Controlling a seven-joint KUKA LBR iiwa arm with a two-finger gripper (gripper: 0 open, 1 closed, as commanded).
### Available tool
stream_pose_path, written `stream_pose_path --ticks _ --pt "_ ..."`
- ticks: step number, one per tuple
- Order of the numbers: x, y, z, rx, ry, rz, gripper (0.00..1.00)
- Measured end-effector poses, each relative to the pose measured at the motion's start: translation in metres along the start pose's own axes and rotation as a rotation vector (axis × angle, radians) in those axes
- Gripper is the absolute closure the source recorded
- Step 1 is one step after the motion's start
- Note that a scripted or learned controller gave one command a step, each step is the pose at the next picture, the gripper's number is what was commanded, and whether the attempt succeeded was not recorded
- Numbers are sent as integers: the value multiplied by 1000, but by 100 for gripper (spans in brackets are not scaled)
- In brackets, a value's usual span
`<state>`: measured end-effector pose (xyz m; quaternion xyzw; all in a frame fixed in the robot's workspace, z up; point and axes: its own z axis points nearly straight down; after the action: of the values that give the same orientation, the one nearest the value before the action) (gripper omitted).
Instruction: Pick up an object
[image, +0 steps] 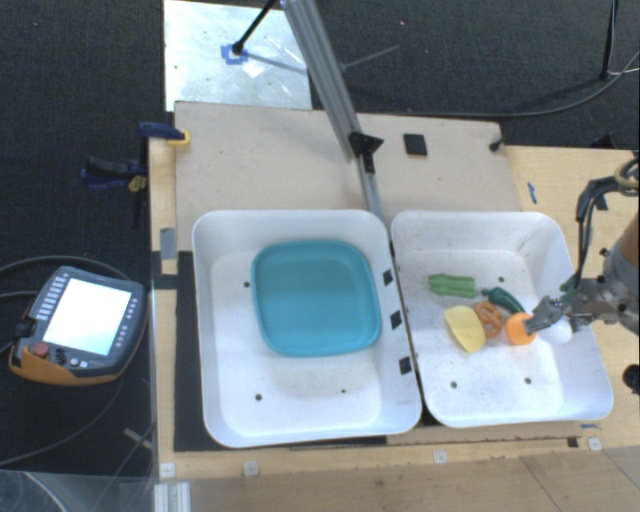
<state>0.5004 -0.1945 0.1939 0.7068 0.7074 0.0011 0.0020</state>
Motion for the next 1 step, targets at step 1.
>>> stream_pose_path --ticks 1 --pt "10 -1 -52 0 0 -1 100"
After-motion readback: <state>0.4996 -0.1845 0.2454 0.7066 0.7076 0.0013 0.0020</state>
